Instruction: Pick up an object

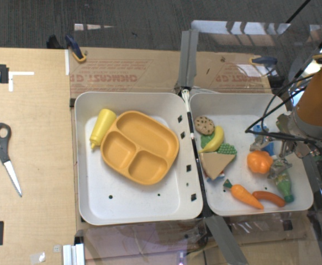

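Observation:
In the right bin (243, 112) lie a round cookie (204, 125), a yellow banana (216, 139) on a green leafy piece (222, 148), a tan sandwich wedge (216, 163), an orange fruit (258, 162), a carrot (245, 196), a red sausage-like piece (269, 198) and a green item (285, 187). My gripper (275, 156) hangs low at the bin's right side, just right of the orange fruit and over a small blue item (268, 146). Cables and the wrist hide its tip.
The left bin (94, 197) holds a yellow divided plate (137, 146) and a yellow bottle (101, 127). Scissors (3, 153) lie on the bench at far left. The arm's orange band (318, 98) rises over the right bin's far right edge.

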